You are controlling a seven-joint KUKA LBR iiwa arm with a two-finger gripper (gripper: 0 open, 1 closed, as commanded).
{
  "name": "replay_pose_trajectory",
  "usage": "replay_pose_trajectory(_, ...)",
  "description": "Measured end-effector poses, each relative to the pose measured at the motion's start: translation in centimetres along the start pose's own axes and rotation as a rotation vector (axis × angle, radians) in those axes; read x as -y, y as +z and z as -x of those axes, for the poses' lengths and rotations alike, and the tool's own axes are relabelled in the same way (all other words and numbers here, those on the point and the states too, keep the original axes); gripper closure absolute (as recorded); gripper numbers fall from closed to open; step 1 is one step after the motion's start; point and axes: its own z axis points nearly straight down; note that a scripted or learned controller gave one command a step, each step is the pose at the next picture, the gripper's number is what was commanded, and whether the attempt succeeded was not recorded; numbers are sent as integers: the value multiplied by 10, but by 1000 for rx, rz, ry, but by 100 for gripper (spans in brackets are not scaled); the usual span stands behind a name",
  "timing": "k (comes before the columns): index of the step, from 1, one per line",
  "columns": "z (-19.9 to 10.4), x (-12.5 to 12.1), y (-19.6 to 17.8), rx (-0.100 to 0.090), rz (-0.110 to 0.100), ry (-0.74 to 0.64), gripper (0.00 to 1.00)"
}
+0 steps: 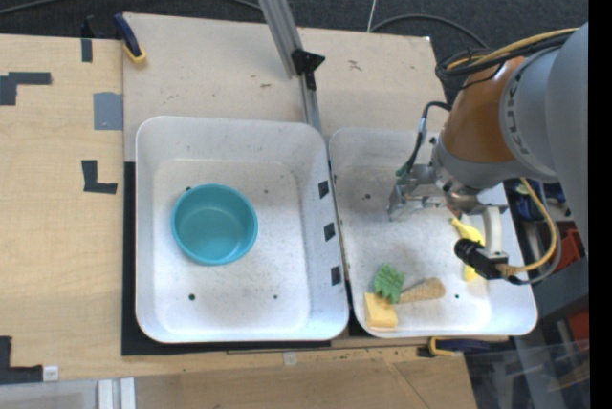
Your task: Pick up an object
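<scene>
At the lower right of the frame, in the right bin (363, 159), lie a yellow block (381, 313), a green toy (388, 282) and a tan stick (424, 290), touching; all look light and rigid, best pinched across the narrow sides. Above them hangs the hand (413, 203); its state I cannot tell. Farther left, a teal bowl (214, 224) sits in the left bin (153, 206).

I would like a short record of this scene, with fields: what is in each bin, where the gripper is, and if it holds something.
left bin: one teal bowl, upright
right bin: green toy, tan stick and yellow block, grouped near the front edge
gripper: above the right bin's middle, apart from the three objects
held object: none seen between its fingers
</scene>
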Motion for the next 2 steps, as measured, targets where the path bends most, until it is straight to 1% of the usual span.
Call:
replay_pose_trajectory(1,9,-6,-55,2,8,3,100)
replay_pose_trajectory(2,10,3,-104,2,8,2,100)
